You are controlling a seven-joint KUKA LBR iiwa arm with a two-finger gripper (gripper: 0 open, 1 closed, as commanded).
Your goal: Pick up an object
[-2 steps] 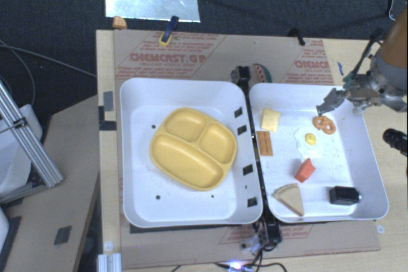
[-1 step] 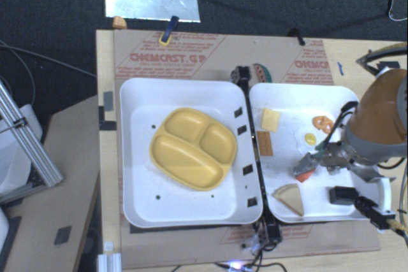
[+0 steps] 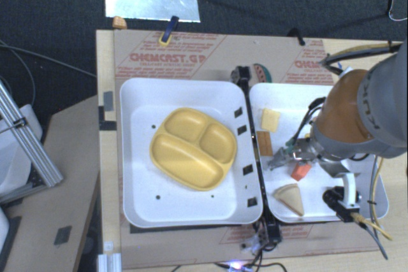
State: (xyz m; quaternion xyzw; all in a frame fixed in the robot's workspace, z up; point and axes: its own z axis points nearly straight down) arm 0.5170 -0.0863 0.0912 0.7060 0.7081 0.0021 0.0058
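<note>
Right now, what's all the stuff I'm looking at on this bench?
White bins: two, side by side on the bench.
Divided plate: one, yellow, in the left bin.
Pale yellow block: one, upper left of the right bin.
Brown block: one, by the right bin's left wall.
Orange-red block: one, right bin, just under the claw.
Wedge: one, cream, lower part of the right bin.
Arm: one, grey with orange band, over the right bin.
Claw: one, low over the right bin.

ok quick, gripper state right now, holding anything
gripper: low in the right bin, beside the small orange-red block; open or closed cannot be told, and no hold shows.
</note>
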